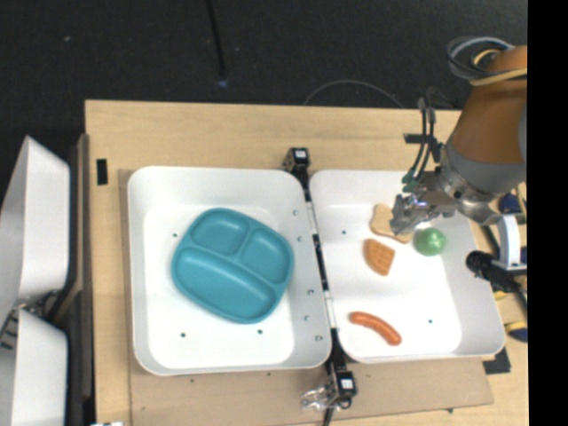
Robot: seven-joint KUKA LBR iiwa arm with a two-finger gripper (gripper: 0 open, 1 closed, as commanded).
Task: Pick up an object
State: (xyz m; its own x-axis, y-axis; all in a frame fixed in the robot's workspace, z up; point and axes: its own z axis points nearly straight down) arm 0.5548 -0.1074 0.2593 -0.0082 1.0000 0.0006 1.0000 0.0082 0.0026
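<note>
In the right bin (pixel 461 327) lie a tan bread-like piece (pixel 384 221), an orange waffle-like wedge (pixel 380 256), a green ball (pixel 430 241) and a red-orange sausage (pixel 374 327). My gripper (pixel 407 213) hangs low over the bin's upper middle, right above the tan piece and partly covering it, with the green ball just to its right. Nothing shows held between its fingers.
The left bin (pixel 160 335) holds a teal divided plate (pixel 232 264). A black clamp (pixel 296 159) sits at the top of the seam between the bins and another fitting (pixel 333 389) at the bottom. White containers (pixel 35 238) stand off the bench's left side.
</note>
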